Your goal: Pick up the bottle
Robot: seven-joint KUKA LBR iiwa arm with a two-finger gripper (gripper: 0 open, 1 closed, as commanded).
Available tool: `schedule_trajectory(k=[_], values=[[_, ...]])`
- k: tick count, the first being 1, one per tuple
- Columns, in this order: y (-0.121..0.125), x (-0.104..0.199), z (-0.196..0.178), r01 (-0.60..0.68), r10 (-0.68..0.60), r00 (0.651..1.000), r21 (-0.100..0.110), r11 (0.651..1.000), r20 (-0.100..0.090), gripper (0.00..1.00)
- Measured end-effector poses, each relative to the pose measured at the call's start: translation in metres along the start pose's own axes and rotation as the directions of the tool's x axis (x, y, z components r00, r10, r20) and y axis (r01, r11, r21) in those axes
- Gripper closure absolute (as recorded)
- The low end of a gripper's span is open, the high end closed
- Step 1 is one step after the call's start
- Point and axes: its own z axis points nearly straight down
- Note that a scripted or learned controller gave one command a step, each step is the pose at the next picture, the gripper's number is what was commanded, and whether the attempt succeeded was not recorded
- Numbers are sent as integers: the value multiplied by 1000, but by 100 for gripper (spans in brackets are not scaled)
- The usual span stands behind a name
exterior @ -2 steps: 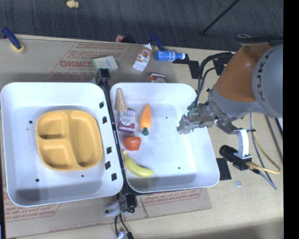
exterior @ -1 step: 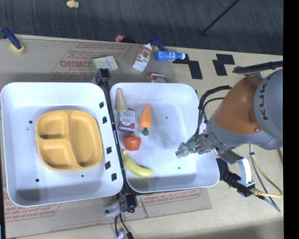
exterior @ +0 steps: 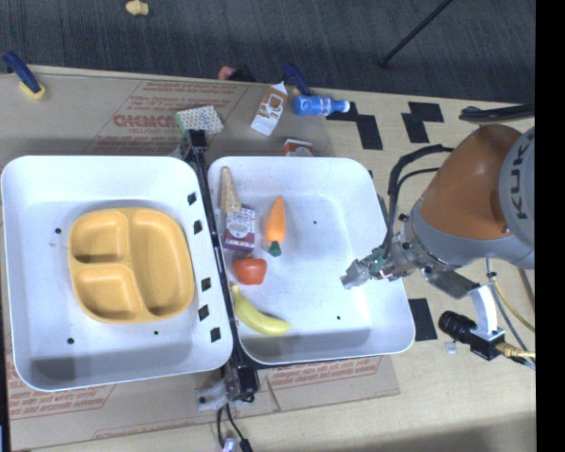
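Bottle (exterior: 320, 105) lies on its side on the worktop (exterior: 452, 412), top centre of the frame, above the right bin (exterior: 358, 332) and outside it. Blue body, cap end pointing right. Just left of it, a small white-and-brown carton (exterior: 269, 109); further left, a green patterned pouch (exterior: 200, 118).

Arm comes in from the right edge, orange band (exterior: 466, 191) at centre right. Tool (exterior: 358, 273) sits low over the right side of the right bin, tip pointing left. Can't tell whether it is open or closed; it is small and blurred. Nothing visible in it. Tool and bottle are well apart.

Right bin contents, all along its left side: cone-shaped item (exterior: 228, 189) at top, small red-and-white packet (exterior: 240, 226) below it, carrot (exterior: 276, 222) just right of the packet, tomato (exterior: 250, 270) below, banana (exterior: 258, 315) at the bottom left.

Left bin (exterior: 38, 347) holds a yellow divided plate (exterior: 130, 264), roughly centred.

A small item (exterior: 298, 146) sits on the worktop just above the right bin's top rim; too small to identify.
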Motion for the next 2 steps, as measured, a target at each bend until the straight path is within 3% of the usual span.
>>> schedule_trajectory(k=[1, 2], values=[[-5, -20, -11, 153, -153, 988, 0, 988, 1, 100], [9, 38, 16, 294, -294, 956, 1, 956, -1, 100]])
